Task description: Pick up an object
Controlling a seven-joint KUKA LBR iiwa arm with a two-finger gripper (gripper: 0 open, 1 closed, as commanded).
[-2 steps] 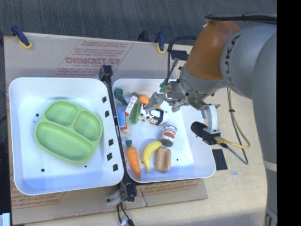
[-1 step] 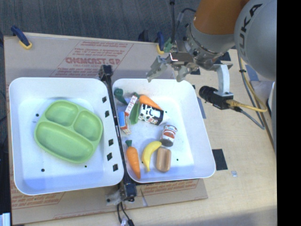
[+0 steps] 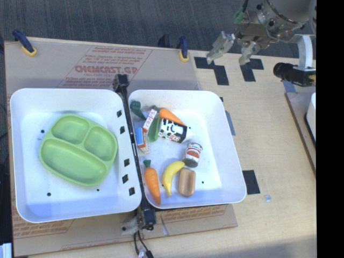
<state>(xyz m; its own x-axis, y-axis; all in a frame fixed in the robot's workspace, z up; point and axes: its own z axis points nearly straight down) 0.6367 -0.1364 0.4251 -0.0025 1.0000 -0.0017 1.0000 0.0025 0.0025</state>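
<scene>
My gripper (image 3: 233, 51) hangs open above the bench, beyond the far right corner of the right bin (image 3: 228, 144), with nothing between its fingers. Inside that bin lie toy foods: an orange carrot (image 3: 152, 183) at the front left, a yellow banana (image 3: 171, 175), a brown bread roll (image 3: 186, 182), a small can (image 3: 193, 154), a black-and-white carton (image 3: 173, 129), a second carrot (image 3: 171, 115) near the back, a green vegetable (image 3: 153, 128) and a small blue-and-red box (image 3: 141, 137) by the left wall.
The left bin (image 3: 21, 144) holds a green divided plate (image 3: 79, 149). A black divider strip (image 3: 127, 138) runs between the bins. Both bins rest on a cardboard sheet (image 3: 80, 63) clamped at the back. Black tape marks (image 3: 220, 71) dot the bench.
</scene>
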